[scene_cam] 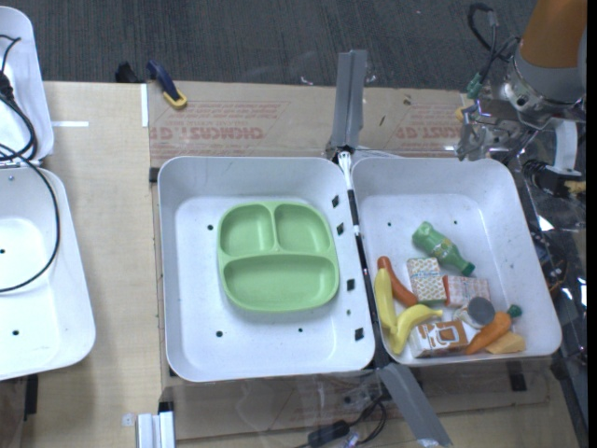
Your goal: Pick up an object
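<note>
- Camera view: gripper (478,136) hangs above the right bin's (485,189) far rim; how it is set I cannot tell.
- Green bottle (442,246) lies apart from the near clutter; probably light, stiff, slick. Grasp across its body.

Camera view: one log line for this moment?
gripper: above right bin's far rim | holding: nothing seen | green bottle, banana: in bin | green tray: left bin

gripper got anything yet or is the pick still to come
Nothing looks picked yet. The gripper sits above the right bin's far right corner, with no object seen in it. The green bottle, banana, carrot and small cartons all lie in that bin. Left: descend, grasp one, lift it.
</note>
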Controlling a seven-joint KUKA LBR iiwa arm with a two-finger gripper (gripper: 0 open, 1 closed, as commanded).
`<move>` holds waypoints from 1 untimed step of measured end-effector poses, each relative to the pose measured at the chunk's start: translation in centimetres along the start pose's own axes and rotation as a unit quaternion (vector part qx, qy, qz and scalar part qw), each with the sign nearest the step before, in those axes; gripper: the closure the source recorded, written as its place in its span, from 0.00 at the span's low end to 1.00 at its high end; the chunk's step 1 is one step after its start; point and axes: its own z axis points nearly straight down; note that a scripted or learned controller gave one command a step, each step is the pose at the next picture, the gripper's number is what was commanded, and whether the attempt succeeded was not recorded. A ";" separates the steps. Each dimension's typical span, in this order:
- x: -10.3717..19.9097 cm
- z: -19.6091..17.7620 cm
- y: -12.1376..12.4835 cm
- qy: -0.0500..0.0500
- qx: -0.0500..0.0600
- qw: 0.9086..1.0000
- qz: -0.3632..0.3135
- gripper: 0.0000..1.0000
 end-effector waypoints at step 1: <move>0.0 -0.5 0.1 -0.001 0.003 1.000 -0.002 1.00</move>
